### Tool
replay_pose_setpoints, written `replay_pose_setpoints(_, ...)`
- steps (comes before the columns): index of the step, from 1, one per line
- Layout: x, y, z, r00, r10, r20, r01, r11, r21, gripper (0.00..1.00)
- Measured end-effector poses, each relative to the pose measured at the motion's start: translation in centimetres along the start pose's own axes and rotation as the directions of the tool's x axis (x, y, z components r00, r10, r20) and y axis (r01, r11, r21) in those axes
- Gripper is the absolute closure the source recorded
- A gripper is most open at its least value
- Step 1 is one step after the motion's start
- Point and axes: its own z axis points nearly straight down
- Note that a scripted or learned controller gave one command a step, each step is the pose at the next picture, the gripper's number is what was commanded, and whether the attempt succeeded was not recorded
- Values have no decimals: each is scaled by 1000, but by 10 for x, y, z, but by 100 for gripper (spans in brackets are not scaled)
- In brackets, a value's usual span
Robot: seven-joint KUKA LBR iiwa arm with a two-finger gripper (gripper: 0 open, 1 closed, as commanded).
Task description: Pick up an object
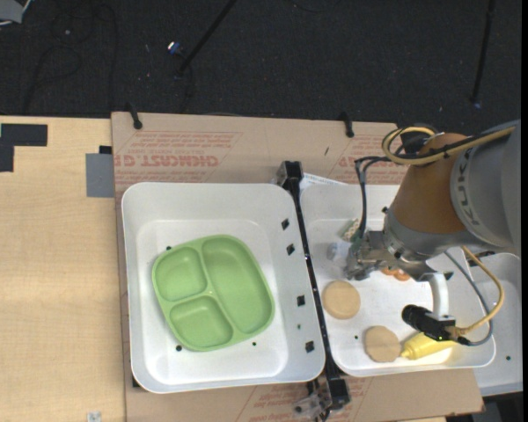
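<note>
Green plate (213,293) sits alone in the left bin (202,202), well apart from the pincer (359,260). Not a risk, and probably not the target.

Risks are all in the right bin (330,214):
- Upper tan disc (341,300) looks flat and low on the bin floor. My guess is that a slightly off descent clips its edge instead of straddling it, and it skates away. It also lies near the wall between the bins, so a shove leftward could jam it there.
- Lower tan disc (382,343) is near the upper one but apart from it. A wide approach could knock it too.
- Pincer is low over the bin floor. Cannot tell whether it's open or closed because the wrist blocks the view. Nothing is visibly held.
- Orange piece (398,275) peeks out just right of the pincer, partly under the wrist. It's small and could get crushed or flicked if the arm (440,196) drops straight down.

Positions relative to the pincer:
- Upper tan disc: just beside it, toward the near-left, not touching as far as I can see.
- Lower tan disc: further toward the near edge, slightly right of the pincer.
- Orange piece: just beside it on the right.

Best bet for the target is the upper tan disc. Pick not yet done.
</note>
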Motion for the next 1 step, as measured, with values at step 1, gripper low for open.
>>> replay_pose_setpoints(1, 3, 6, -62, 1000, -4, 5, 4, 1000, 4, 100)
